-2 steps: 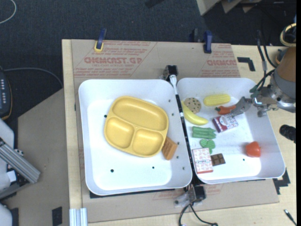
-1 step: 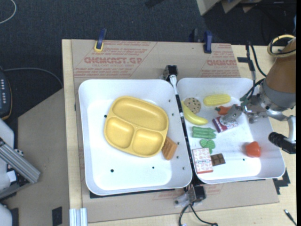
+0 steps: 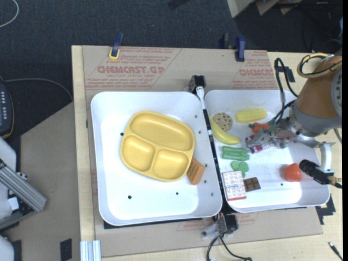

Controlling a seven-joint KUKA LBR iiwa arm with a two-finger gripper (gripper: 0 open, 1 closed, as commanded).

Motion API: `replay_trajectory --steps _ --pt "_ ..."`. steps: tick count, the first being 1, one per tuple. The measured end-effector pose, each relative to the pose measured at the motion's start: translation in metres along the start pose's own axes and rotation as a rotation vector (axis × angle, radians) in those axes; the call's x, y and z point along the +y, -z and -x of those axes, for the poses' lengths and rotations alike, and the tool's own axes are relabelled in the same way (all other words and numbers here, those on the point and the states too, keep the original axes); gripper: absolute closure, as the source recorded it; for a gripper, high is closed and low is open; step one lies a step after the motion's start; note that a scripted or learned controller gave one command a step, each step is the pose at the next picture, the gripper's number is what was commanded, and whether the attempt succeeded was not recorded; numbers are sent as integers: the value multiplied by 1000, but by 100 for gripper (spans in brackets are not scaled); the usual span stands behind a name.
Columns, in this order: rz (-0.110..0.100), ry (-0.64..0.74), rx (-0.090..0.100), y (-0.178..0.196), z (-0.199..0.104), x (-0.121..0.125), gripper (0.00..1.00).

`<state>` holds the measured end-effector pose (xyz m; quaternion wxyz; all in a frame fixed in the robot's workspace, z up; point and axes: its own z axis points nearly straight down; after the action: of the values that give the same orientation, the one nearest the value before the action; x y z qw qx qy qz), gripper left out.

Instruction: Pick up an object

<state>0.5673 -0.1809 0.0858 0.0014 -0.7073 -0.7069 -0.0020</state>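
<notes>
My gripper (image 3: 260,140) is low in the right bin (image 3: 272,199), near its middle, with the arm coming in from the right. Just left of it lie a green pea pod (image 3: 235,153) and a yellow banana (image 3: 224,134). A small orange-red piece (image 3: 259,127) sits right above the gripper, and a yellow oblong toy (image 3: 250,115) lies farther back. A red tomato (image 3: 292,172) rests to the gripper's lower right. Nothing is visibly lifted off the bin floor.
The right bin also holds a round cookie (image 3: 222,119), a second green piece (image 3: 240,166), a red-and-white carton (image 3: 233,185) and a brown chocolate square (image 3: 252,185). In the left bin (image 3: 109,200) are a yellow divided plate (image 3: 157,145) and a brown wafer (image 3: 196,172).
</notes>
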Motion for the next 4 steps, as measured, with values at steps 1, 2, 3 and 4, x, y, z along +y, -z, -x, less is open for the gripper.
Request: replay_trajectory --steps 1,2,3,4 --pt "17 -2 -16 18 6 3 100" --pt "7 1 -8 82 6 9 100" --pt "8 2 -8 136 7 11 100" --pt "-3 6 -2 129 -50 -7 100"
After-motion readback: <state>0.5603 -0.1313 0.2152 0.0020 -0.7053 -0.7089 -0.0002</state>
